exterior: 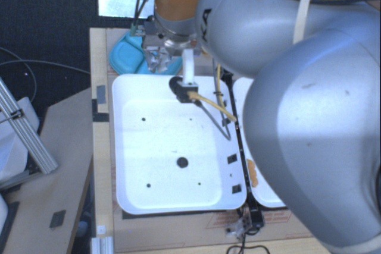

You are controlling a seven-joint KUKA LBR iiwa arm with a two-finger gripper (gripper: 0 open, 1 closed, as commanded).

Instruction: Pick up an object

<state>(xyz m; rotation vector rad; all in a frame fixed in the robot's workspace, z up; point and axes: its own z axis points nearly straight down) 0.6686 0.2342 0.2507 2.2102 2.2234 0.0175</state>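
At the far rim of the left shallow white plastic bin [143,149], toward twelve o'clock, the grey arm's two-finger gripper [158,60] hangs low, just beside a rounded light-blue plastic piece [127,55]. That blue piece, the likeliest thing to pick, sits at about eleven o'clock of the bin, on its rim or just past it; I cannot tell which. It lies at the gripper's nine o'clock, close or touching, but whether the gripper is clenched, released or grasping it cannot be told from here. The wrist points straight down, probably so as to close on the piece from above. A small dark round spot [182,162] marks the bin floor toward six o'clock, well apart.
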